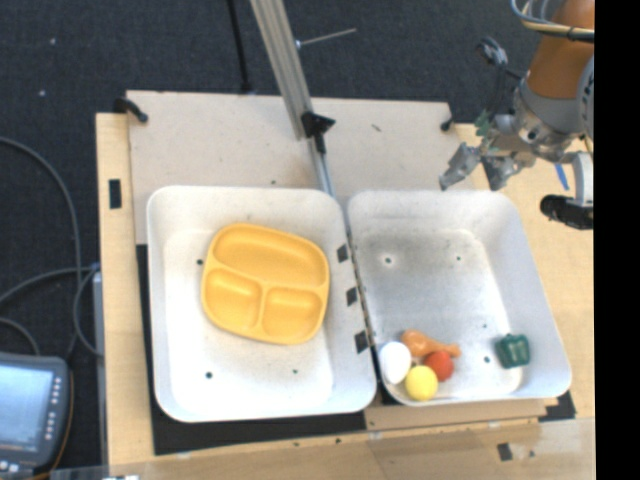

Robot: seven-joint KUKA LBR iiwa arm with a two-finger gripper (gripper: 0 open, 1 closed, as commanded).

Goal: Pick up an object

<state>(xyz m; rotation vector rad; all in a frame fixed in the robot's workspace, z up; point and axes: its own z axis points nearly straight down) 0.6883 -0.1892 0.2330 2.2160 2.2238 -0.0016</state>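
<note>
My gripper (478, 172) hangs above the far rim of the right bin (440, 268), its two grey fingers spread open with nothing between them. At the near edge of that bin lies a small cluster: a white egg (395, 361), a yellow lemon-like fruit (421, 383), a red tomato-like piece (440, 366) and an orange piece (422, 344). A green pepper-like toy (513, 350) sits apart at the bin's near right corner. All of them lie well below the gripper in the view.
The left bin (180, 368) holds a yellow sectioned plate (265, 283). A slanted aluminium rail (290, 68) runs from the top of the view down to the gap between the bins. A small screen (30, 403) sits off the bench at lower left.
</note>
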